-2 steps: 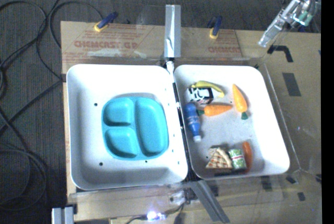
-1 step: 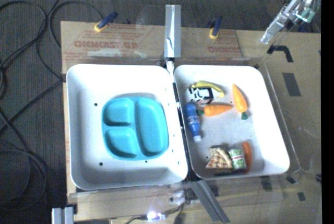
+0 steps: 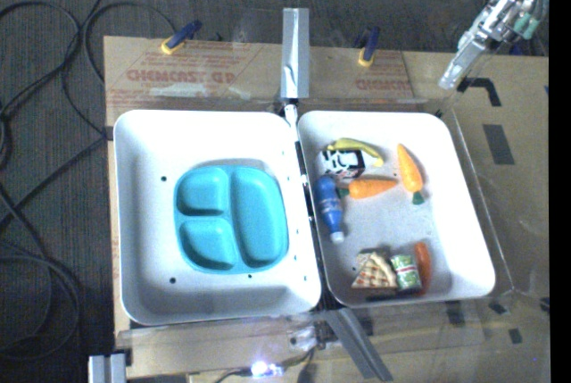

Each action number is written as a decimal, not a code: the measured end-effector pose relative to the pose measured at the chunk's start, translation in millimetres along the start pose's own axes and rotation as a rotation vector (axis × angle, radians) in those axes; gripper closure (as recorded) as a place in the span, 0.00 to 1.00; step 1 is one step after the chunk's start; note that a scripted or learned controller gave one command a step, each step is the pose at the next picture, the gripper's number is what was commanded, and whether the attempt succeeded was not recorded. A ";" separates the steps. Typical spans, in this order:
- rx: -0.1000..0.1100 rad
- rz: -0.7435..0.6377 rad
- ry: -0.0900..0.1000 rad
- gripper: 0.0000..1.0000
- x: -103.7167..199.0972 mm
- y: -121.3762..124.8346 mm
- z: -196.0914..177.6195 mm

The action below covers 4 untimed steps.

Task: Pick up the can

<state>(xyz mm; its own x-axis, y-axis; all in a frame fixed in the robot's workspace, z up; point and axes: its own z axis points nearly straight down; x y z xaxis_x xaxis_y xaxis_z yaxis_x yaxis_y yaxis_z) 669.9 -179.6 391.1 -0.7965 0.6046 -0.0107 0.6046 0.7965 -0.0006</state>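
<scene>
Bench with two white bins | can (image 3: 404, 273) upright near right bin's (image 3: 464, 194) front edge, wedged between sandwich (image 3: 373, 270) and sausage (image 3: 423, 259) | gripper (image 3: 453, 78) beyond far-right corner — we can't tell its jaws — nothing held.

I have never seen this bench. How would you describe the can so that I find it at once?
Look in the right white bin, at its near edge. There, three small things lie together: a sandwich wedge, the can and a red-orange piece. The can is the middle one, a short cylinder with a green label.
</scene>
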 end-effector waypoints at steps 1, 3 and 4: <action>0.001 -0.049 0.010 0.00 35.5 -5.4 240.1; -0.005 -0.043 0.000 0.00 106.9 3.1 300.5; -0.006 0.124 0.004 0.00 52.9 -19.0 301.9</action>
<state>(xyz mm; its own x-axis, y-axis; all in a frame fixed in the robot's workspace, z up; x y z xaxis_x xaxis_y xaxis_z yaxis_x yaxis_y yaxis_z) 618.7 -164.8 88.7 -0.7157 0.6984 -0.0067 0.6984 0.7157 0.0065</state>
